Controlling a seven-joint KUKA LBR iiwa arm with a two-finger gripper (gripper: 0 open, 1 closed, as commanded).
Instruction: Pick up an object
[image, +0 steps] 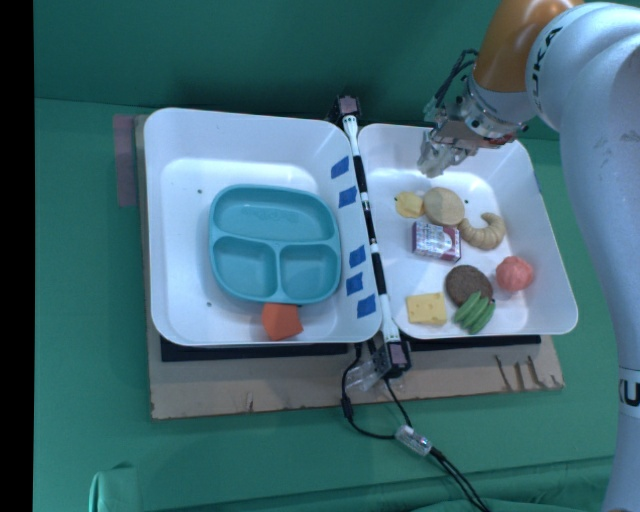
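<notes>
gripper (437, 163) sits over the far end of the right bin (548, 240), nothing between its fingers; can't tell how far open the jaws are at this angle. pickable stuff is packed mid-bin: tan round cookie (444, 205) touching a yellow piece (408, 205), croissant (483, 231) just beside, red-white packet (435, 240) below. risk: a descent into that cluster clips a neighbour or pinches two, or a jaw lands on the bin floor. packet print is too small to read, as is the lettering on the arm
</notes>
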